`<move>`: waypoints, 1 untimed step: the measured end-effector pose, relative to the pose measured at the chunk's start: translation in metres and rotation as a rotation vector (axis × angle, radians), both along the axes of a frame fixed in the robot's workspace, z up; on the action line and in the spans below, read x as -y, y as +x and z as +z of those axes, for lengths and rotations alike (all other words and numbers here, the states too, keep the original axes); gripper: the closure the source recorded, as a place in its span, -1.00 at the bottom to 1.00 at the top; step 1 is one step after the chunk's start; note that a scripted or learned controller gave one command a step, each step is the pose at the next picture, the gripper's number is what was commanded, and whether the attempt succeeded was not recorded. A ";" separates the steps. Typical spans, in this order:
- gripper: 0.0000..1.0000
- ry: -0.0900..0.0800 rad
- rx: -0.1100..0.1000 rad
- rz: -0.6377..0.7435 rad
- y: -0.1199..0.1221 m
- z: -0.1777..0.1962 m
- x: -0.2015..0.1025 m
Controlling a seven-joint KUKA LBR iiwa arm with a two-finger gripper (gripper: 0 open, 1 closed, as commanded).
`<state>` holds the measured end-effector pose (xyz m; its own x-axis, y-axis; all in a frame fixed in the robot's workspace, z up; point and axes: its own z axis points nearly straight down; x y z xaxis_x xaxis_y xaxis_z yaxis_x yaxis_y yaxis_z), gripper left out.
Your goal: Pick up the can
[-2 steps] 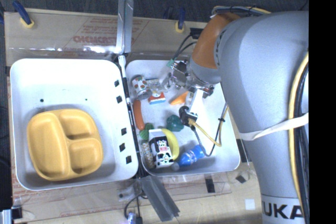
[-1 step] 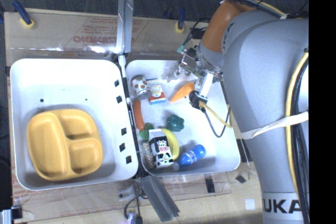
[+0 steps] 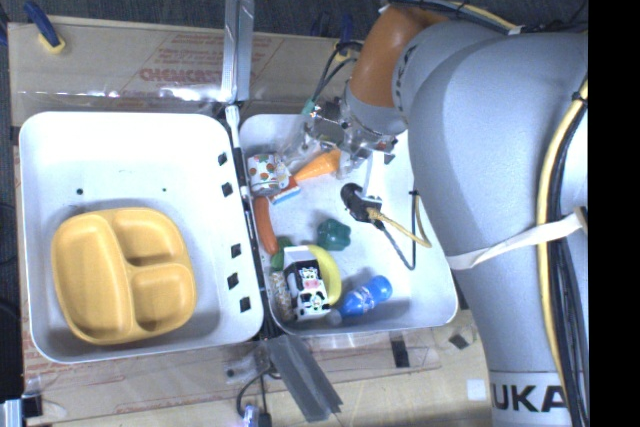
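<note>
Now over the right bin [image 3: 425,310] with the claw [image 3: 335,137], finger state impossible to tell. Can [image 3: 265,173] lying just beside the divider wall, touching the toy carrot [image 3: 318,164]. Best approached from above, centred, clear of carrot and wall.

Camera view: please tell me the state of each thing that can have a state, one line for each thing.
gripper: low over the far end of the right bin, fingers unclear.
can: lying on its side at the near wall of the right bin, not held.
carrot: lying flat just below the gripper.
blue bottle: lying on its side beside the can.
yellow tray: lying flat in the left bin, compartments up.
</note>
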<state>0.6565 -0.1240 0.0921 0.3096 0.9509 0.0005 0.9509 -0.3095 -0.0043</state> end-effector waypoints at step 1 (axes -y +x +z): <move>-1.00 -0.001 0.004 0.037 0.001 0.001 0.062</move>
<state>0.6572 -0.1860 0.0931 0.2746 0.9616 0.0009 0.9616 -0.2746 0.0002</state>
